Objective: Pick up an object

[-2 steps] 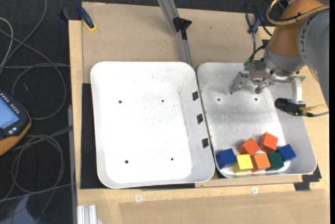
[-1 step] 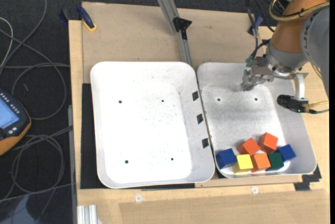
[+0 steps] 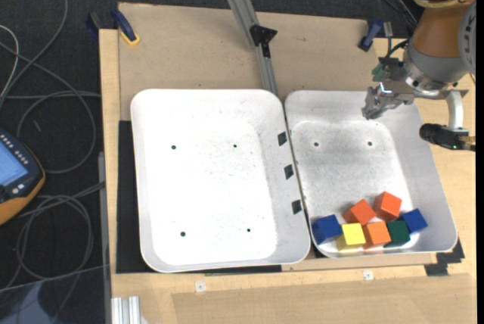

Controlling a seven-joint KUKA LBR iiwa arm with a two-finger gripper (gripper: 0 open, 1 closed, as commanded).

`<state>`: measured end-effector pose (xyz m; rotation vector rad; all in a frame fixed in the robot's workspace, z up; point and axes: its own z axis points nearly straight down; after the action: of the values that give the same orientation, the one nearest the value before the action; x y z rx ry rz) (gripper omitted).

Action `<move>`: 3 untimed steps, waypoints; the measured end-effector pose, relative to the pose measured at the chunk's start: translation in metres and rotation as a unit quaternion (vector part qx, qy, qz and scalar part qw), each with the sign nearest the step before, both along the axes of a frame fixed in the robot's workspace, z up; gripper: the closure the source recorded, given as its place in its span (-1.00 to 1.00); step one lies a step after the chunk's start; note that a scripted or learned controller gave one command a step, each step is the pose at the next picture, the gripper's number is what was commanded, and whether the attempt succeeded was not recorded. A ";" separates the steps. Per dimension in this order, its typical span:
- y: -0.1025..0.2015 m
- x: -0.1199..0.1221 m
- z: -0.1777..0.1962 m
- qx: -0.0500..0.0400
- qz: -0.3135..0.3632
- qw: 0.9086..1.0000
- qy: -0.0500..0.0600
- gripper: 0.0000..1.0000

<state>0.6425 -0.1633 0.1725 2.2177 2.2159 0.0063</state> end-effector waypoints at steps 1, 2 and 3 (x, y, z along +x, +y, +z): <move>0.007 0.007 0.061 0.000 0.001 1.000 -0.001 1.00; 0.007 0.008 0.066 0.000 0.001 1.000 0.002 1.00; 0.063 0.021 0.072 0.002 0.004 1.000 0.002 1.00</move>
<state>0.6637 -0.0998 0.2448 2.2129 2.2271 0.0060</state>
